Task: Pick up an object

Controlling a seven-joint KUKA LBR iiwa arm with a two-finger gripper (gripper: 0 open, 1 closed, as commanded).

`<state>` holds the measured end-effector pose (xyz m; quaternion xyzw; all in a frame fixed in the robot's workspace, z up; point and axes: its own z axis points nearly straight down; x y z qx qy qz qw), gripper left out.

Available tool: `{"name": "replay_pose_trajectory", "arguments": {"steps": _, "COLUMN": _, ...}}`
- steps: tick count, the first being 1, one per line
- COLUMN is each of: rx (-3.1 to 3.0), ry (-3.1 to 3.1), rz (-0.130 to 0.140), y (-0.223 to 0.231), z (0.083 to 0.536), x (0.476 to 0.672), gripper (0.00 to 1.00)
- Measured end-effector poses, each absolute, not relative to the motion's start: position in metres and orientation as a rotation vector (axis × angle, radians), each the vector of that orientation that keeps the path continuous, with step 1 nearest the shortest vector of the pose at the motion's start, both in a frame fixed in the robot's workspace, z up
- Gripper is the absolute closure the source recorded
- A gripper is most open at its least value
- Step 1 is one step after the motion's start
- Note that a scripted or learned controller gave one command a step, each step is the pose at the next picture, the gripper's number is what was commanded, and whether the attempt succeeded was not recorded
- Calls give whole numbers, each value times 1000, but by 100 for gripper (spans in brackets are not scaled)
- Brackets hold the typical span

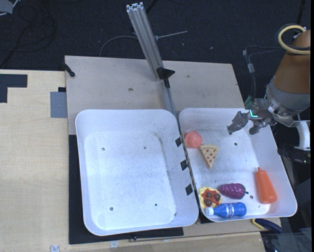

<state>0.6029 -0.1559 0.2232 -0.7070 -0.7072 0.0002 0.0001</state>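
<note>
While the gripper (245,125) hangs above the right bin's (283,164) rear area, its two dark fingers stand spread apart, gripping nothing. On that bin's smooth white floor lie a round pink ball (193,139), a wedge-shaped pizza slice (209,155), an elongated orange bottle (264,186), bumpy purple grapes (232,190), a blue bottle (228,210) and a yellow-red toy (209,197). Left bin (89,161): speckled white plastic.
</note>
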Motion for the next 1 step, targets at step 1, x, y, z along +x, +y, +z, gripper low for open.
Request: {"name": "replay_pose_trajectory", "arguments": {"steps": 1, "rx": -2221, "ry": -2222, "rz": 0, "y": -156, "z": 223, "x": 603, "gripper": 0}}
